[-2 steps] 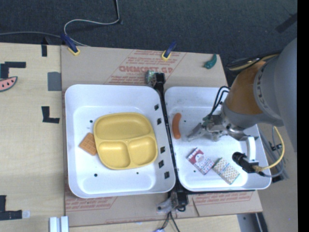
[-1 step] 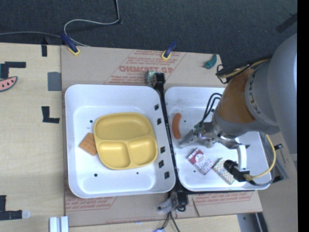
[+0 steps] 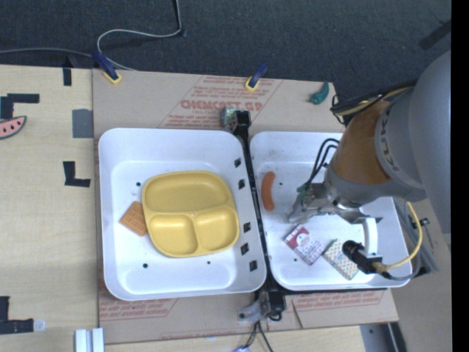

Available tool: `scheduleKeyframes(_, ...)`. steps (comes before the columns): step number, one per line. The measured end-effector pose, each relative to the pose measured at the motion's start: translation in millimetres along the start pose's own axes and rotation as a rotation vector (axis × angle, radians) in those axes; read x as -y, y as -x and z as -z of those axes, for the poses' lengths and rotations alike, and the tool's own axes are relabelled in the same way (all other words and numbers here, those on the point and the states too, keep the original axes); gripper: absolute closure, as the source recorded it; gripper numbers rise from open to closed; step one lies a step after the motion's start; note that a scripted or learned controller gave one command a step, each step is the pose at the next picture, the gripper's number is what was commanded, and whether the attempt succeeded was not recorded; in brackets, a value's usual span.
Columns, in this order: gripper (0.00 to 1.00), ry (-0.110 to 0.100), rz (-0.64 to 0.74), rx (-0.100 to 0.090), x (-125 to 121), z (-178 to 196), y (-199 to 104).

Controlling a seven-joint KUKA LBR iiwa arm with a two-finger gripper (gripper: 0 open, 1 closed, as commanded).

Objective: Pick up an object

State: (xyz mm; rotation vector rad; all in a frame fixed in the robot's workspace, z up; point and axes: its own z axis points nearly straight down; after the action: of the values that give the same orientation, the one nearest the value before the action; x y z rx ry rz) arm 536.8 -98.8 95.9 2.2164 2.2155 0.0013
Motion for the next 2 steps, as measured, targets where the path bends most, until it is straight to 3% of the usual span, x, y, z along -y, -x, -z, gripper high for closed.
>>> scheduleKeyframes(1,0.0,0.0,0.0,0.0,0.1,-0.1,0.0)
scheduleKeyframes(2,1.0,-0.001,0.0,-0.001,0.1,9.1,-0.4)
